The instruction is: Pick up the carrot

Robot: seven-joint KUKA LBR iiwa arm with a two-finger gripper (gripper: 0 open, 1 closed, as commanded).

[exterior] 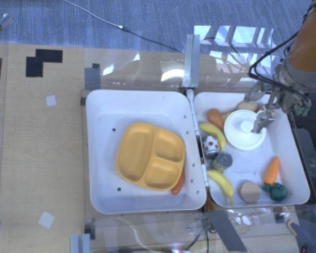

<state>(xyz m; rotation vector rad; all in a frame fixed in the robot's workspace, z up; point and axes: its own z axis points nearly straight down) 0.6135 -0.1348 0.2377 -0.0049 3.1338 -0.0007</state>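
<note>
The carrot (272,169), orange with a dark green leafy top (277,192), lies in the right bin (300,165) near its front right corner, tip pointing away from me. My gripper (258,109) hangs over the back of that bin, above the rim of a white bowl (244,130), well behind the carrot. Its fingers (262,121) stand open with nothing between them. The orange-banded wrist (308,46) rises at the upper right.
The right bin also holds two bananas (213,133), a small can (221,161), a spotted ball (212,143), a tan lump (248,192) beside the carrot and an orange-brown piece (216,117). The left bin (102,141) bears a yellow divided plate (150,156) with a red-orange item (178,185) at its edge.
</note>
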